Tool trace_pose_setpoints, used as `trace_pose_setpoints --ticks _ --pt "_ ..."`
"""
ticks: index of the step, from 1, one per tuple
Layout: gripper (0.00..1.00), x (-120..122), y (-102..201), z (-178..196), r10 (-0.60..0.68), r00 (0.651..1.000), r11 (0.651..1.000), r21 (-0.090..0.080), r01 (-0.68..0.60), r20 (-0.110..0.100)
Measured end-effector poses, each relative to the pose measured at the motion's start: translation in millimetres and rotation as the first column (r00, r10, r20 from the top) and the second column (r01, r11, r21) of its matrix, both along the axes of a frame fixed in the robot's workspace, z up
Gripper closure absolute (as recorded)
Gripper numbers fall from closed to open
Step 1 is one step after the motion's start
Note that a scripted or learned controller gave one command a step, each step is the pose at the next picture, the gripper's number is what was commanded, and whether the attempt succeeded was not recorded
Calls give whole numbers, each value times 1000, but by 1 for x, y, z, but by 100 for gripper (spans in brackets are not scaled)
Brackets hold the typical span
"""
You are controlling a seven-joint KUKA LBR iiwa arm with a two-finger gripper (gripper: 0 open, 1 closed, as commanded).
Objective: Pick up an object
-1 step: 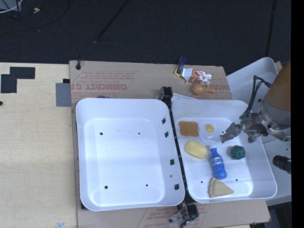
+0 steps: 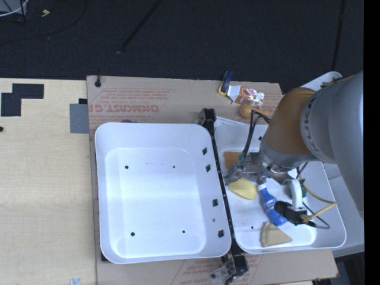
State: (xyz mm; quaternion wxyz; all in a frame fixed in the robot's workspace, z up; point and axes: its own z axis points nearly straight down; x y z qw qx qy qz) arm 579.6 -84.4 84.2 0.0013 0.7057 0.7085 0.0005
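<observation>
Grey gripper [image 2: 242,172] sits low in the right bin [image 2: 332,230], just above the yellow lump [image 2: 243,189] and just beside an orange piece [image 2: 231,158]. From my station I cannot tell whether the jaws stand apart or together; the wrist hides them. I count nothing as held. The yellow lump is the nearest candidate, and I treat it as the target. Just beside it, toward the arm, lies a blue tube [image 2: 268,202], and a tan wedge [image 2: 274,236] rests near the bin's front wall. The left bin [image 2: 107,159] lies across the divider, well apart from the work.

Procedure, as I judge it: centre the jaws over the lump's widest part, keeping clear of the tube so it is not nudged. Descend straight, close fully, then lift slowly. The lump looks rounded and may slip; I verify the hold before clearing the bin wall.
</observation>
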Motion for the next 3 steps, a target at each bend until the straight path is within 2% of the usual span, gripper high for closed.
trace_pose_setpoints --ticks 1,2,3 --pt "0 35 2 4 -3 1000 1000 2 3 -2" --pt "0 -8 -13 3 -6 1000 1000 1 6 -9" --pt "0 69 40 111 3 1000 1000 2 -3 12"
